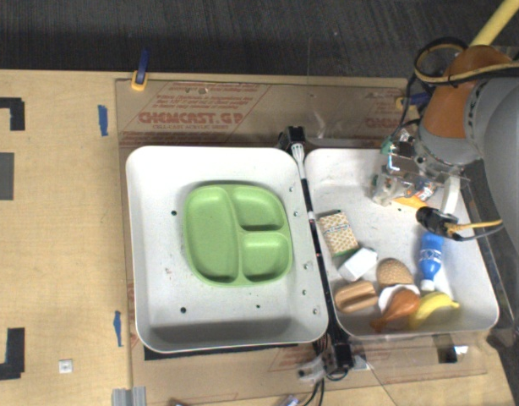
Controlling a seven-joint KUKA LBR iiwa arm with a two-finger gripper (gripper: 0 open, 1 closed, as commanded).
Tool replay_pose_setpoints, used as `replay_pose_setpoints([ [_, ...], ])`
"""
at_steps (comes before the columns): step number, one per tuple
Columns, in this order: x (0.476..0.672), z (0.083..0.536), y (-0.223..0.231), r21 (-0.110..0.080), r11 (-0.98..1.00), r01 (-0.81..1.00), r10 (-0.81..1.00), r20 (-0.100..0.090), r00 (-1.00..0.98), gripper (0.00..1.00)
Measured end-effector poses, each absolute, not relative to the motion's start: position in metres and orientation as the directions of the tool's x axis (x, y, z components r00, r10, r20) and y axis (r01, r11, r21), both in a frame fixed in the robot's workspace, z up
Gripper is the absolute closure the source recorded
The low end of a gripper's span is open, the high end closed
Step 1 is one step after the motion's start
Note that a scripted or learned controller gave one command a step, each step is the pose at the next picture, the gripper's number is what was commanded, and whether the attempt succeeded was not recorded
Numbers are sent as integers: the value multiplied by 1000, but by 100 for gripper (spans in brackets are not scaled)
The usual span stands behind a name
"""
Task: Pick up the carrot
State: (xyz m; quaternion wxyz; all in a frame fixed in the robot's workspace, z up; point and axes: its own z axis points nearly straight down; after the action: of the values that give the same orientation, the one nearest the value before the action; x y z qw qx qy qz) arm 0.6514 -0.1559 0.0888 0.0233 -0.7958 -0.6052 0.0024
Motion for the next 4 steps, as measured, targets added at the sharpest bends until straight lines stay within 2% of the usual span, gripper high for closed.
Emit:
replay_pose_setpoints([
  [1,655,90,-143,-41,-263,964,963,49,264,0],
  [2,661,90,-149,-64,-321,945,944,62,324,0],
  [4,660,90,-153,-65,-341,938,936,63,345,0],
])
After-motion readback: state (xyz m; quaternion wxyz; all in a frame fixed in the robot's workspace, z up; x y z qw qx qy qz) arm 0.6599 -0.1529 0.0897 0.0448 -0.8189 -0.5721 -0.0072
